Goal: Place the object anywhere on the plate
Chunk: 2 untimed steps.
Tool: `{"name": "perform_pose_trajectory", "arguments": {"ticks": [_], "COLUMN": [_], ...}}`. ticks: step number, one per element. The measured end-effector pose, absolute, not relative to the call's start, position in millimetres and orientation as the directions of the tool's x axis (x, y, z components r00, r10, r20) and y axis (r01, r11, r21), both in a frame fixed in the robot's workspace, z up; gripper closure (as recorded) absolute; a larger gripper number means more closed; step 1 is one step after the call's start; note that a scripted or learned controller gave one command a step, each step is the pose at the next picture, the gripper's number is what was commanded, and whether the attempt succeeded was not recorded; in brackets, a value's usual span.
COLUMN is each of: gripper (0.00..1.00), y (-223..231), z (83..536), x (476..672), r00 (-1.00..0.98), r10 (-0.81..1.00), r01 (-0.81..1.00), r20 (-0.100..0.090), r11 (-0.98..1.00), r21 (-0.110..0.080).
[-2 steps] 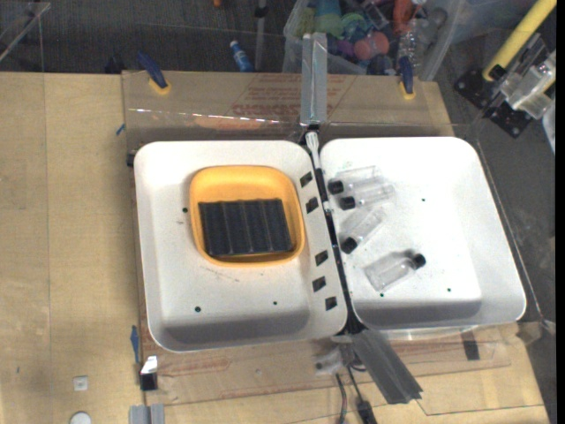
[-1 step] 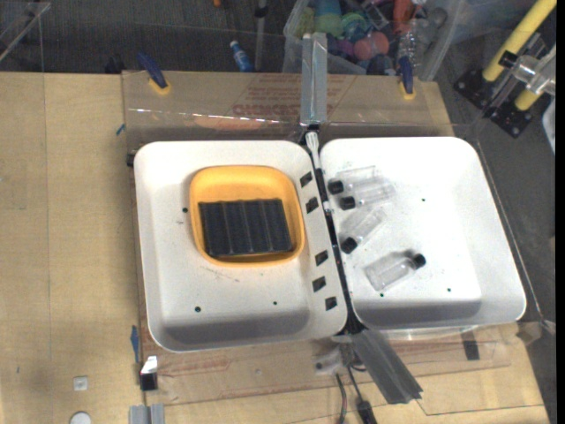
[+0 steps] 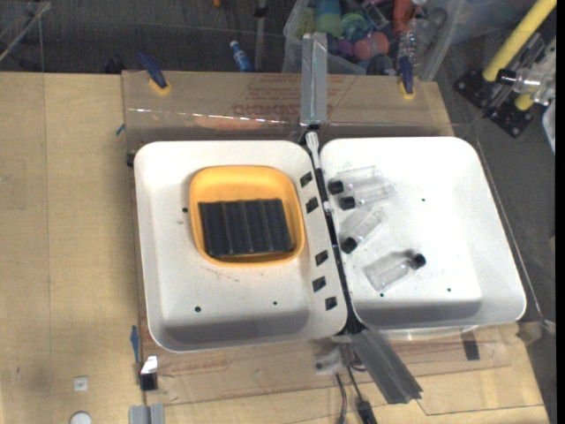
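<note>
what could go wrong here comes mostly from the objects themselves: the vials are clear, slim and round with small black caps, so we judge that a grasp could slip off one, roll it aside, or close on nothing. two of them lie close together near the top of the right bin, and a descent there could catch both or knock one against the other. a third vial lies just beside the wall shared with the left bin, and that wall could block a clean approach. the lowest vial lies more apart from the rest and looks the easiest pick. the orange plate sits in the left bin with a dark ribbed pad covering most of it, so a vial released there may roll along the ribs or off the rim. as for the tool, we cannot tell its state, nor how near it stands to any vial. all we can say is that the vials lie in the bin on the side the arm reaches in from, with the plate beyond them across the shared wall, and nothing rests on the plate but the pad.
</note>
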State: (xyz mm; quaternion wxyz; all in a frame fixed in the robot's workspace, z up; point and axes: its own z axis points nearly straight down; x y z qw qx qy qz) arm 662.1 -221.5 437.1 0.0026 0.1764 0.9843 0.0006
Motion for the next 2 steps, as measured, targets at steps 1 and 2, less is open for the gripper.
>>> {"name": "perform_pose_trajectory", "arguments": {"ticks": [1,2], "gripper": [1.0,1.0], "y": [-219.8,-221.5], "z": [437.1,437.2], "x": [661.2,660.4], "r00": [-0.967,-0.998], "r10": [0.254,-0.064], "r01": [0.254,-0.064], "r20": [-0.005,-0.006], "r11": [0.967,0.998], "r21": [0.001,0.001]}}
